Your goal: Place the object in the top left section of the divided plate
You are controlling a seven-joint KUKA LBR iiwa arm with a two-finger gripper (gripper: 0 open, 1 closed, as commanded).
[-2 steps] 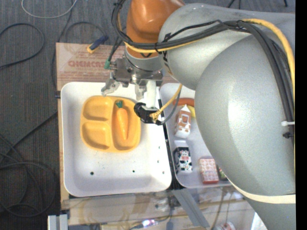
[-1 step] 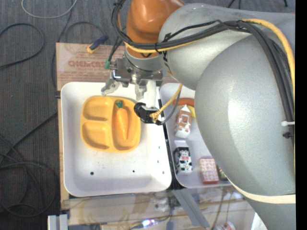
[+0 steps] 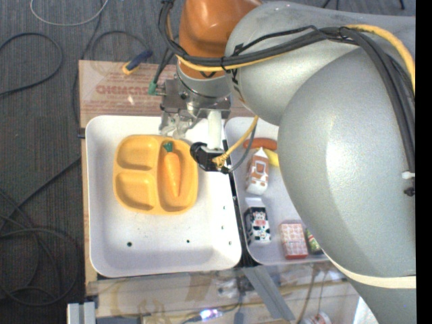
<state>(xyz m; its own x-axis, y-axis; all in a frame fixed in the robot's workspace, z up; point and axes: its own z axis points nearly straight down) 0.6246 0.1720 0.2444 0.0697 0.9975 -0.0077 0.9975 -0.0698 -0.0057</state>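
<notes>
Two shallow white bins sit side by side under the camera, and we take them in turn. Within the left bin (image 3: 202, 248) lies a yellow divided plate (image 3: 138, 181), with two smaller sections on its left and one long section on its right. Inside that long right section we see an orange carrot (image 3: 174, 174), lying lengthwise, its green top toward the far rim of the plate. Both left sections of the plate hold nothing we can make out.

Above the plate's far edge hangs the gripper (image 3: 174, 125), just beyond the carrot's green end; whether it is apart or together we cannot tell, since the wrist hides it.

Much of the right bin (image 3: 253, 255) is covered by the grey arm. We see in it a small white bottle (image 3: 257, 171) with an orange label, a little black-and-white carton (image 3: 257, 225), and a pink patterned packet (image 3: 293, 239). None of their print is readable.

Behind the bins lies a cardboard sheet (image 3: 111, 93) with red lettering, too blurred for us to read.
</notes>
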